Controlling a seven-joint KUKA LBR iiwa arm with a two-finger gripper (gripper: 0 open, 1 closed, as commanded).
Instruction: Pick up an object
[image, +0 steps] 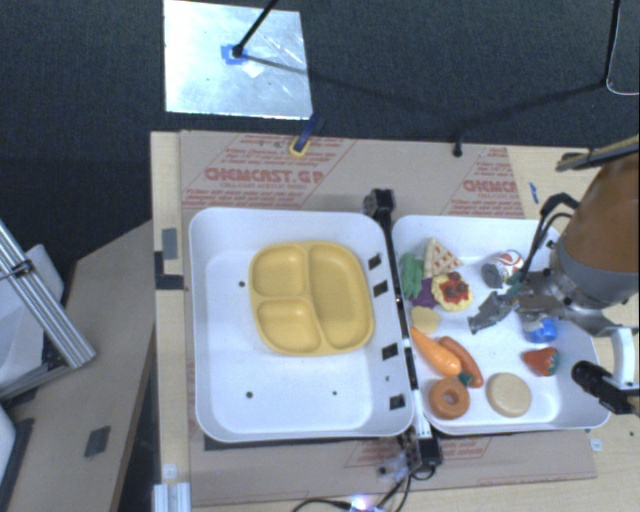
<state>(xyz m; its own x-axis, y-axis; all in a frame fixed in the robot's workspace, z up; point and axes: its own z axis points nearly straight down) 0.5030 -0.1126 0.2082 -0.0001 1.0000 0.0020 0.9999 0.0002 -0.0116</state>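
Over right bin (590, 415): gripper (487, 316) among toy food, grip state unclear; left bin (215, 330) holds yellow tray (308, 298).

Evenly, brightly lit from above. Soft, short shadows under the yellow tray (310, 298) and along the white bin (215, 330) walls. Strong glare on the silver sheet (238, 62) at far left. Dark floor (70, 120) nearly featureless. Slightly soft focus overall, grainy; arm (605, 235) at right blurred.
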